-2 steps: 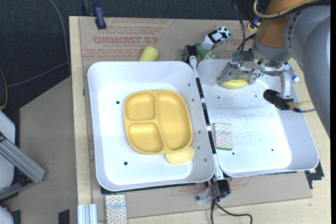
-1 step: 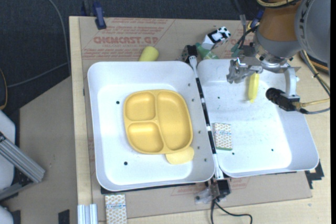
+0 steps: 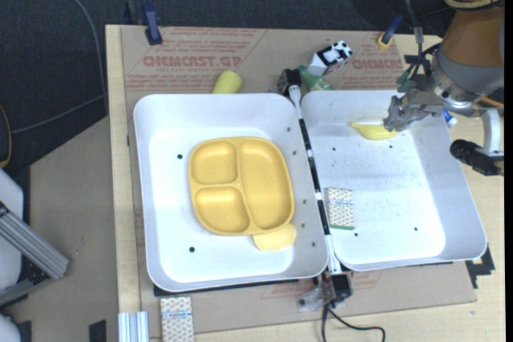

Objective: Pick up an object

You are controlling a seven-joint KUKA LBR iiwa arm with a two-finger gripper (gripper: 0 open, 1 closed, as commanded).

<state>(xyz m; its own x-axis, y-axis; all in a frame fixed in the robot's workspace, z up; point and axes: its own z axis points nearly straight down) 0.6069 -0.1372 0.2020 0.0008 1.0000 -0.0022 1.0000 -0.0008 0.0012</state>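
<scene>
Camera view, pincer touching yellow banana in right bin — opening and grip unclear

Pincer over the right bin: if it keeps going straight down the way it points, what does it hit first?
Most likely the small yellow piece lying on the right bin floor; the pincer sits at its right end, though height above it is unclear.

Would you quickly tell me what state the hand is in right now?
Hand: down at the yellow object in the right bin; open or closed cannot be told.
</scene>
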